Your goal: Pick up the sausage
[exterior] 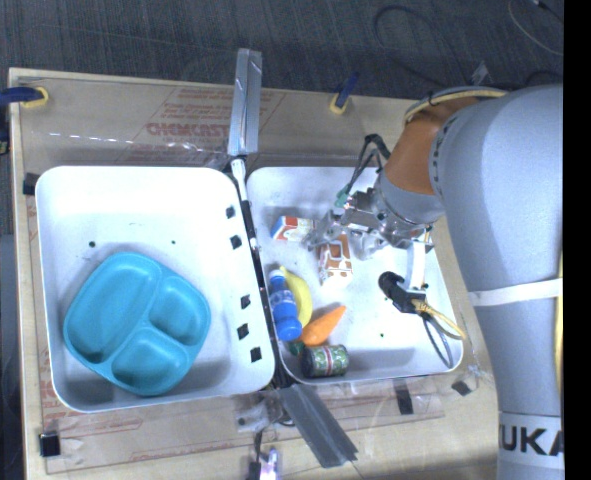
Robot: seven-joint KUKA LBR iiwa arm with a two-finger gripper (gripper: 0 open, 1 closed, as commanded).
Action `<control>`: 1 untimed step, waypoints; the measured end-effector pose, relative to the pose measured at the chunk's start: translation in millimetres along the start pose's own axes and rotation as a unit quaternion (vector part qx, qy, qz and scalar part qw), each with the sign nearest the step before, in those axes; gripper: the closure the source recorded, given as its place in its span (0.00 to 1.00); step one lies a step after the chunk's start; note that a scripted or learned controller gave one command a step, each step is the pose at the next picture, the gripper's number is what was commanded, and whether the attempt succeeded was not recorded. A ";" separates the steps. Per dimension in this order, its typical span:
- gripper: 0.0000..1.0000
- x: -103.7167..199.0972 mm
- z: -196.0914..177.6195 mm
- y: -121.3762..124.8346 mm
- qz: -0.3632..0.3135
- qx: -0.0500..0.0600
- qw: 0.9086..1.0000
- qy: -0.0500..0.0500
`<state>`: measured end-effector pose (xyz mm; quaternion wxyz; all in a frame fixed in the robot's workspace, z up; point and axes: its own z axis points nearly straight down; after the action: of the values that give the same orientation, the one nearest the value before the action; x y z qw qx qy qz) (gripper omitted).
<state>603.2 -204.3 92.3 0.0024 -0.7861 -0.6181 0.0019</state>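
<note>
Chunky grey arm (500,218) with smooth rounded casing, an orange band (415,158) right above the wrist, black cables looping off that band, and white KUKA lettering (530,438) lower down.

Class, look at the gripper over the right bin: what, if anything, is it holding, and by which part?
It cannot be told. The gripper is low over small packets in the right bin, but no item shows clearly within it.

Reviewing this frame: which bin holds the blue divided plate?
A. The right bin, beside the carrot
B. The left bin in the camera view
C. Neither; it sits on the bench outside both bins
B. The blue divided plate lies in the left bin, while the carrot lies in the right bin, across the divider.
</note>
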 end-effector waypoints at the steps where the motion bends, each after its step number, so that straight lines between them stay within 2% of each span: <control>1: 0.00 4.7 -74.2 9.8 -0.038 -0.001 0.999 0.000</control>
<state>614.2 -202.1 166.4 0.0019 -0.7622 -0.6473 0.0013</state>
